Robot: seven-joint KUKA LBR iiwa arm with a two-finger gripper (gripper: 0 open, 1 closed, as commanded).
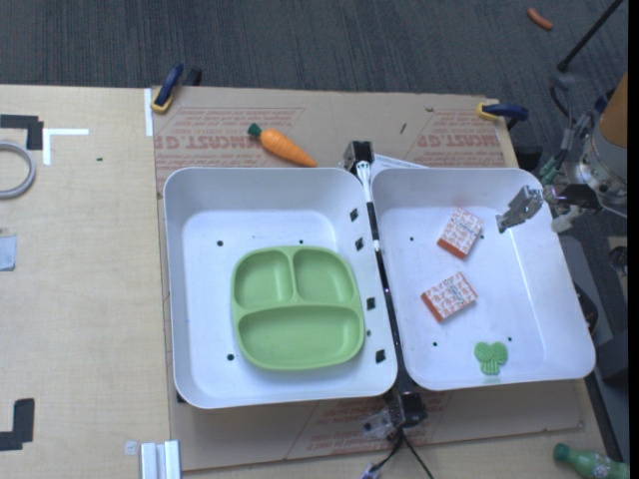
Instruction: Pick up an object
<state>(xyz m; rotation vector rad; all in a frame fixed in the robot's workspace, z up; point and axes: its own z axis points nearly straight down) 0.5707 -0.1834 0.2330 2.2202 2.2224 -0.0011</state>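
Note:
In the right bin (pixel 559 297) lie two small red-and-white patterned packets, one (pixel 460 233) toward the back and one (pixel 448 296) near the middle. A small green toy (pixel 490 356) sits close to that bin's front wall. A green divided plate (pixel 297 307) lies in the left bin (pixel 190 267). My gripper (pixel 519 210) hangs over the back right part of the right bin, just right of the rear packet and apart from it. Nothing shows in its grasp.
A toy carrot (pixel 283 145) lies on the cardboard behind the left bin. Blue-and-yellow clamps (pixel 167 88) (pixel 502 112) hold the cardboard's back corners. A black clip (pixel 358 154) joins the bins at the back. A green object (pixel 589 459) lies off the bench's front right.

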